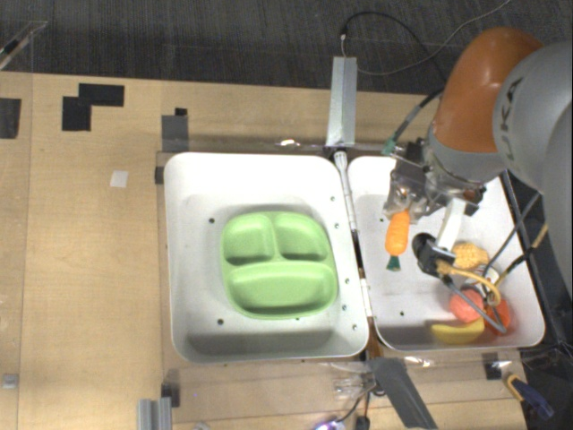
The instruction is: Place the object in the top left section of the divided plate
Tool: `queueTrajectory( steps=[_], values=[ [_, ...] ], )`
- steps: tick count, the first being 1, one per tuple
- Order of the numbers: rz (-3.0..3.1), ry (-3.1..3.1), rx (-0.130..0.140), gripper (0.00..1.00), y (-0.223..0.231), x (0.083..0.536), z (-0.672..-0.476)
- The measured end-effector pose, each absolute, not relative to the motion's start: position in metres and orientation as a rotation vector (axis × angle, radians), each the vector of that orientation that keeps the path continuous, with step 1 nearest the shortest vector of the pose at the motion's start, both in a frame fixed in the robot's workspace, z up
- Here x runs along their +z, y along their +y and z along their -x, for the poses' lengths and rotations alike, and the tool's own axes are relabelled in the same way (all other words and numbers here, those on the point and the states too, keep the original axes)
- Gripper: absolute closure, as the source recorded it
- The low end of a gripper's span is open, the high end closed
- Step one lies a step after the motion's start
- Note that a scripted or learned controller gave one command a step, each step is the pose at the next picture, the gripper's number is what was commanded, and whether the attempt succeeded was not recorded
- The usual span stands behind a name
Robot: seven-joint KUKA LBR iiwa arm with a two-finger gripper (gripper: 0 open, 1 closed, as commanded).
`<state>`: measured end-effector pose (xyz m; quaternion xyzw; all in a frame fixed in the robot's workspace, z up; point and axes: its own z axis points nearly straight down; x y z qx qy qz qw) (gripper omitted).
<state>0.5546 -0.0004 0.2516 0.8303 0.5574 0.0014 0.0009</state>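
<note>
A green divided plate lies in the left bin, with two small sections at the top and one wide section below. All three sections are bare. An orange toy carrot with a green tip pointing down hangs over the right bin, near its left wall. My gripper reaches in from the right, above the carrot. Its fingers are shut on the carrot's upper end. The plate's top left section lies well to the left of the carrot, across the wall between the bins.
In the lower right corner of the right bin lie a yellow banana, a red-orange piece and a bumpy yellow piece. A metal post stands behind the ridge between the bins.
</note>
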Motion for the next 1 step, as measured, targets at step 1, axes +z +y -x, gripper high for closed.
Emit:
queueTrajectory(
  steps=[1],
  values=[
    [-2.843, 1.341, 0.000, 1.00, 0.0493, 0.2146, -0.5040]
  ],
)
